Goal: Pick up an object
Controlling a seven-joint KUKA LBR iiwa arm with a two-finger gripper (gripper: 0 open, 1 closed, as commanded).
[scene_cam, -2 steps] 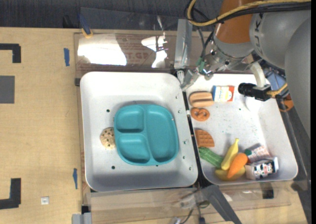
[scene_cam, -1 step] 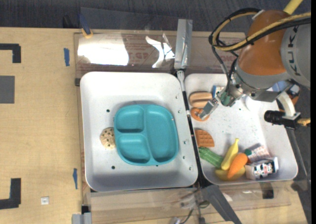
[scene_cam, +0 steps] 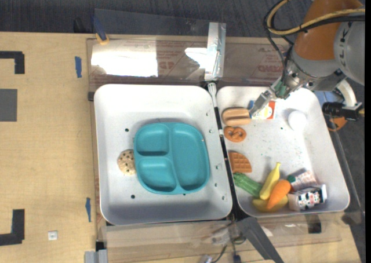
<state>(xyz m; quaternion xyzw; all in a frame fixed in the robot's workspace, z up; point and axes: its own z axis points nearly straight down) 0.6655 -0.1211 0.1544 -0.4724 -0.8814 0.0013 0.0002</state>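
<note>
The pincer [scene_cam: 262,105] hangs over the upper part of the right bin [scene_cam: 333,157], its tip at a small white carton with red and yellow print [scene_cam: 265,111]; how far it is open cannot be told, nor whether it grips anything. Just left of it lies a hot dog [scene_cam: 236,116], with a round orange cookie [scene_cam: 235,134] and a waffle [scene_cam: 240,162] below. Farther down lie a banana [scene_cam: 271,179], a carrot [scene_cam: 279,193], a green pod [scene_cam: 246,184] and a small can [scene_cam: 307,197]. Well left, the other bin [scene_cam: 110,111] bears a teal tray [scene_cam: 172,156] and a cookie [scene_cam: 126,161].

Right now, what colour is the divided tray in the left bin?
Teal, plain with no pattern; the divided tray shows clearly in the camera view.
</note>
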